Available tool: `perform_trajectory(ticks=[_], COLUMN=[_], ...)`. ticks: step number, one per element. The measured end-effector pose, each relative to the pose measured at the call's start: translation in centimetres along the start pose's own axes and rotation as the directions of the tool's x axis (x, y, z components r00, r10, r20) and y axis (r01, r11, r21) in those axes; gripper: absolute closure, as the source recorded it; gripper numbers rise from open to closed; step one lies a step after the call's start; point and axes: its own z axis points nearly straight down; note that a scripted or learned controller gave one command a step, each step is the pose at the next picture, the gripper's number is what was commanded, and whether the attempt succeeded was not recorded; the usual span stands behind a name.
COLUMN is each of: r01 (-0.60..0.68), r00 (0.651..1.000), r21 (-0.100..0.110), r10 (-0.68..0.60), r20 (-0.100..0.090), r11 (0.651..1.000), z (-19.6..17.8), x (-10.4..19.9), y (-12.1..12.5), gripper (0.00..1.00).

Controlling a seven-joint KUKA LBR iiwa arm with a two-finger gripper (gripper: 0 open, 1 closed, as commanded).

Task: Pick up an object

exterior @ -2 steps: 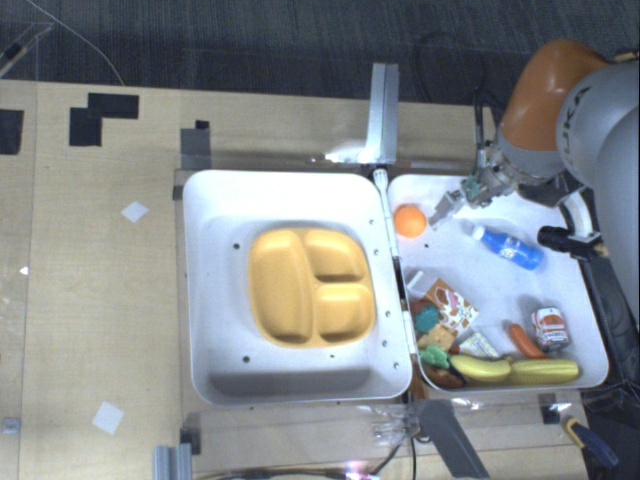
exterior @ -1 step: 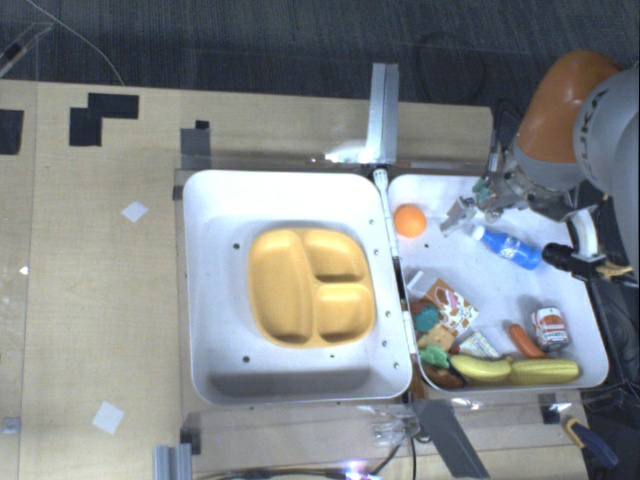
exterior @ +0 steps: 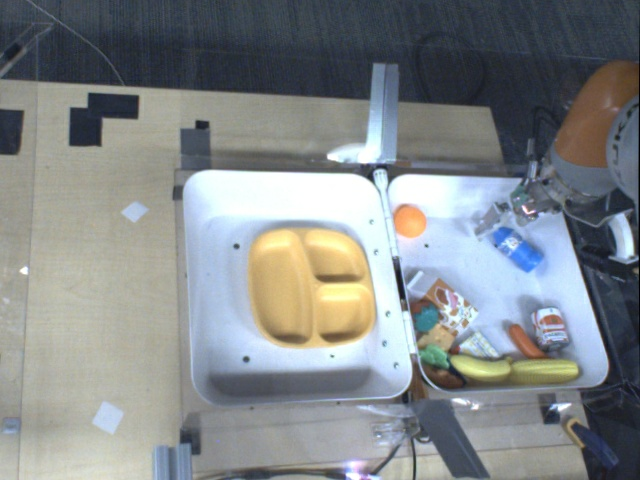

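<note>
here, nearest you in the right bin [exterior: 590, 368], you have a banana [exterior: 482, 369] lying along the front wall, with a second long yellow piece [exterior: 545, 371] just beside it to the right. right behind those sit a small can [exterior: 550, 328] and an orange carrot-like piece [exterior: 523, 340], and over by the divider a printed packet [exterior: 452, 311] lies on a little heap with a teal item [exterior: 427, 321] next to it. in the left bin [exterior: 215, 268] a yellow divided tray [exterior: 310, 286] rests flat in the middle, three compartments facing up. farther back in the right bin, a blue bottle [exterior: 518, 248] lies tilted on the floor, and an orange ball [exterior: 409, 220] sits close to the divider, well apart from the bottle. at the far right the arm [exterior: 600, 133] comes in over the counter [exterior: 90, 298], and its hand [exterior: 522, 205] hangs just behind the blue bottle, near the bin's back corner. you cannot tell from this angle whether the hand is open or closed, and nothing is visibly gripped.
</note>
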Motion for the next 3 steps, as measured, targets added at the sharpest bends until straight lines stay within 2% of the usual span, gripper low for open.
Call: perform_trajectory(ticks=[1, 2, 3], r01=[0.010, -0.045, -0.477], r00=[1.000, 0.999, 0.879], r21=[-0.012, -0.013, 0.000], r10=[-0.010, 0.045, 0.477], r20=[0.006, 0.001, -0.004], r11=[1.000, 0.999, 0.879], z=[-1.7, -10.3, -12.4], x=[0.3, 6.7, 12.0], y=[0.6, -1.2, 1.2], gripper=[1.00, 1.00, 1.00])
